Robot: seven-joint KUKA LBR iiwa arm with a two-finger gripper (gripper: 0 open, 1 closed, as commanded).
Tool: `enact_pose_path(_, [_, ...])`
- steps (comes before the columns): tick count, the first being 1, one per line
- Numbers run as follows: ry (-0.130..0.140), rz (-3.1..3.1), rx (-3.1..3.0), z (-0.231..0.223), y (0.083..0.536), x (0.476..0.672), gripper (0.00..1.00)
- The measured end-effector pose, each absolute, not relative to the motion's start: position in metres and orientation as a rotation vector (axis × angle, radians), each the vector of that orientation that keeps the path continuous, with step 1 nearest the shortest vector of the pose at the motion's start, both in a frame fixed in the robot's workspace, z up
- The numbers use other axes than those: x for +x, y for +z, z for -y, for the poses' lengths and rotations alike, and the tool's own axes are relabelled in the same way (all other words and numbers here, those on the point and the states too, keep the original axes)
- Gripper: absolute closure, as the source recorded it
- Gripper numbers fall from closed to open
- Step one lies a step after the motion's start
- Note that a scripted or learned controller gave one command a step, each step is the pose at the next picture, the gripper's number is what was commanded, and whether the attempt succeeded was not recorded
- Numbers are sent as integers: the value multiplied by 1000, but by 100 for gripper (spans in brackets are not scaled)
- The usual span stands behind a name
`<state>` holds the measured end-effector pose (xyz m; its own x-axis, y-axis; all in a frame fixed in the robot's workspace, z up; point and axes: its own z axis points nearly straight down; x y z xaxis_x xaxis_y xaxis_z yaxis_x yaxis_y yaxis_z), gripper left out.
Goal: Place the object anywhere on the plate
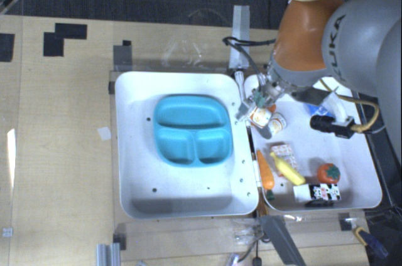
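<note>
Carrot point(266, 172), banana point(286, 169), tomato point(328, 172) near pincer point(256, 106), grip state impossible to tell.

1 fixed camera, mounted above the bench point(56, 152), looks down at a slant, with the far floor across the top of the frame. It stands far enough back to take in both white bins whole: left bin point(135, 196) near frame centre, right bin point(367, 192) toward the right edge. The arm point(339, 32) enters from the right, large in frame, covering that bin's upper part.
</note>
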<state>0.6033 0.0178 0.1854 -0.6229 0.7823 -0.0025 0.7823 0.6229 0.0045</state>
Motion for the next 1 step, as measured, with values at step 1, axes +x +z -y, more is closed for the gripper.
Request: enact_pose_path(1, [7, -2971, 997, -61, 186, 622, 100])
